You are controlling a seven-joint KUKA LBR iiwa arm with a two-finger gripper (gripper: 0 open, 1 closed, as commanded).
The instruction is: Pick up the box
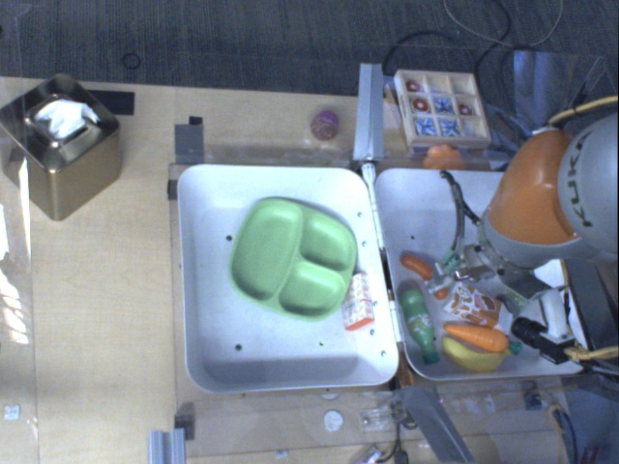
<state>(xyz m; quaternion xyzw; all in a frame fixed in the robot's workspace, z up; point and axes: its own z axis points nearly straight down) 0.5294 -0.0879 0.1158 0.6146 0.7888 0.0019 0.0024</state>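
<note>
Box [359, 303]: propped against the right wall of the left bin [208, 356], beside the green plate [293, 255]; claw [462, 271], state not discernible, is best lowered squarely over its narrow sides.

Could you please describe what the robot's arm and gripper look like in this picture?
The arm is a bulky, rounded grey body with a broad orange band above the wrist and dark lettering partly visible on its grey shell. Below it, the gripper is a small metallic assembly with dark parts, too cluttered to make out in detail. A thin dark cable runs along the arm's left side.
</note>
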